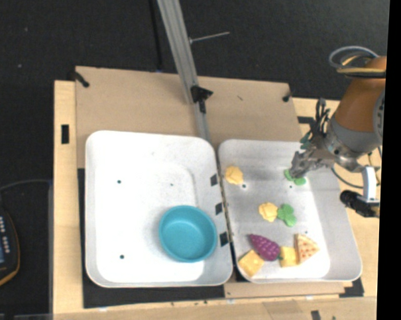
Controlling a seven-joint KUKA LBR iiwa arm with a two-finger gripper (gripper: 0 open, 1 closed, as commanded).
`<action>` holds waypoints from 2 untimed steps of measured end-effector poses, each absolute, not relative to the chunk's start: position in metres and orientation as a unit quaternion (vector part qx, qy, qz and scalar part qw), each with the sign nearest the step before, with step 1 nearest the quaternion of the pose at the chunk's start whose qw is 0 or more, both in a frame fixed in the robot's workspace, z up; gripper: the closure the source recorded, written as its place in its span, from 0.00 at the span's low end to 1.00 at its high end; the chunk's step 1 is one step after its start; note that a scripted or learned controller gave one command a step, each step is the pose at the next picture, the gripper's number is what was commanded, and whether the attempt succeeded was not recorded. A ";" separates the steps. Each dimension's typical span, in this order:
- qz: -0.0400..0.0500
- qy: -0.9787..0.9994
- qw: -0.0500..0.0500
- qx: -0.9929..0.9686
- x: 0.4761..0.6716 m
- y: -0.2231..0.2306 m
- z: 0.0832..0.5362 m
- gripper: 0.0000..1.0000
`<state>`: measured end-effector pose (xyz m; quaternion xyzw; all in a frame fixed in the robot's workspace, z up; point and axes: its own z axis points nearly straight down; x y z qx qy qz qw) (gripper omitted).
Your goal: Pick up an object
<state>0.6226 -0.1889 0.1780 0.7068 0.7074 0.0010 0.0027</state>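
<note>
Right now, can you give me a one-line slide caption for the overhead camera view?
Claw down at a green toy in the right bin; blue bowl in the left bin.

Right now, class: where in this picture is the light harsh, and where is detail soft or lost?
Camera view: the white bins glare almost featureless under bright light; the blue bowl casts a soft shadow; the end effector over a green piece looks blurred; the dark floor shows no detail.
</note>
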 end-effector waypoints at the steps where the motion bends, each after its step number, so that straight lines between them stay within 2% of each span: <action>1: 0.002 0.709 0.003 0.706 0.620 -0.185 0.224 1.00; 2: 0.002 0.709 0.004 0.706 0.621 -0.181 0.288 1.00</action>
